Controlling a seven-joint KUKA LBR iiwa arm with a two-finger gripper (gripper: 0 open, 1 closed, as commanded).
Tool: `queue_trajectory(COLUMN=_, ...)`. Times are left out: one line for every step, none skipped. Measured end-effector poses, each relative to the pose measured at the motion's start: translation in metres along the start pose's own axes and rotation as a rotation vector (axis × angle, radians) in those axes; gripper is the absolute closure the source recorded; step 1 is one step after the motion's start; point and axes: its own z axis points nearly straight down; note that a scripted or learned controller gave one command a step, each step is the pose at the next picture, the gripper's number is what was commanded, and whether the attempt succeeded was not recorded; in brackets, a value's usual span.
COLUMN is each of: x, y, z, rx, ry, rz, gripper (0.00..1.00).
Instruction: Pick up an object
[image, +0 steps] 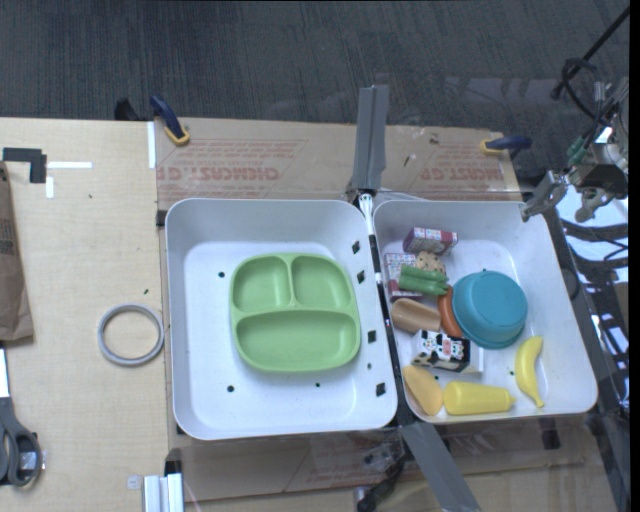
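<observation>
1. The grey arm's end effector (600, 150) sits at the far right edge of the camera view, beyond the upper right corner of the right-hand shallow white bin (560, 300) and outside its rim; whether it is open or closed, I cannot tell, since cables and brackets clutter that spot. Nothing can be seen in its grasp.
2. The pickable things all lie in that right-hand bin: a round teal plastic bowl (489, 309) turned upside down near the middle, a yellow toy banana (529, 369) just beside it toward the near right corner, a stubby yellow cylinder (477, 399) along the near wall, a tan toy bread roll (414, 315) and a green pepper-like piece (420, 282) to the bowl's left, and a small purple-and-white carton (430, 240) toward the far side.
3. The left-hand white bin (190, 330) carries a light green divided plastic plate (295, 312); a grey tape ring (131, 333) rests on the wooden tabletop (80, 260) to its left.
4. Judged from this, the task is at its opening: the approach has not begun.
5. The next move calls for travelling inward over the right bin and choosing a target with free space around it. The banana looks the easiest; the crowded items left of the bowl risk a fouled grasp.
</observation>
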Motion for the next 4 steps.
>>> queue_trajectory(x=0.020, y=-0.049, z=0.135, rx=-0.001, ry=0.001, rz=-0.224, gripper=0.00)
queue_trajectory(x=0.018, y=-0.048, z=0.125, rx=-0.002, ry=0.000, rz=-0.220, gripper=1.00)
queue_trajectory(x=0.011, y=-0.026, z=0.147, rx=-0.014, ry=-0.005, rz=-0.265, gripper=1.00)
queue_trajectory(x=0.017, y=0.022, z=0.160, rx=-0.042, ry=-0.017, rz=-0.182, gripper=1.00)
